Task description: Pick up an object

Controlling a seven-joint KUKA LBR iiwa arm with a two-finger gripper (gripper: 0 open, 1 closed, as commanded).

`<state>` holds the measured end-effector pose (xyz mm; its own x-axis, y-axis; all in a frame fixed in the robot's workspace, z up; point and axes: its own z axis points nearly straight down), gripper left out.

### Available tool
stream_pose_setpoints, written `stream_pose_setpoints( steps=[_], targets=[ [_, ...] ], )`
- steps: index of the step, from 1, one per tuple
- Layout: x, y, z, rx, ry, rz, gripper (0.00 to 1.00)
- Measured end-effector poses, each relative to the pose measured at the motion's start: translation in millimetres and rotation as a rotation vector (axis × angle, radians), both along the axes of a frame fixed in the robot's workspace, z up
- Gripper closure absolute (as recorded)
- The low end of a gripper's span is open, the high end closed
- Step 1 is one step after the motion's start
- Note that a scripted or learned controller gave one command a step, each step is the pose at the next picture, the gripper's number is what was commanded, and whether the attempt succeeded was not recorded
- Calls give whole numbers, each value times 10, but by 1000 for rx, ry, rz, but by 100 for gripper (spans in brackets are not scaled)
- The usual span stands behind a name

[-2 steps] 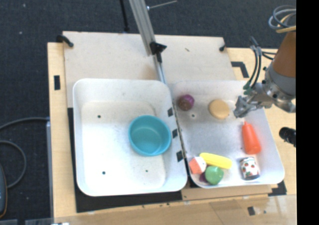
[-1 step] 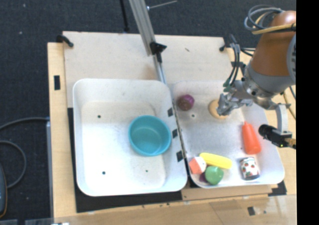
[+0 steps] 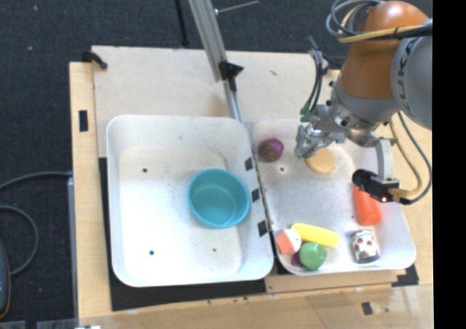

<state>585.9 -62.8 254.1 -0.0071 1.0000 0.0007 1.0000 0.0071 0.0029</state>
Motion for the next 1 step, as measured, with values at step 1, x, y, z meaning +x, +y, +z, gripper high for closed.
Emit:
stream_pose_setpoints(
  steps=[1],
  targets=[
    [152,443,46,0,1,0,100]
  ],
)
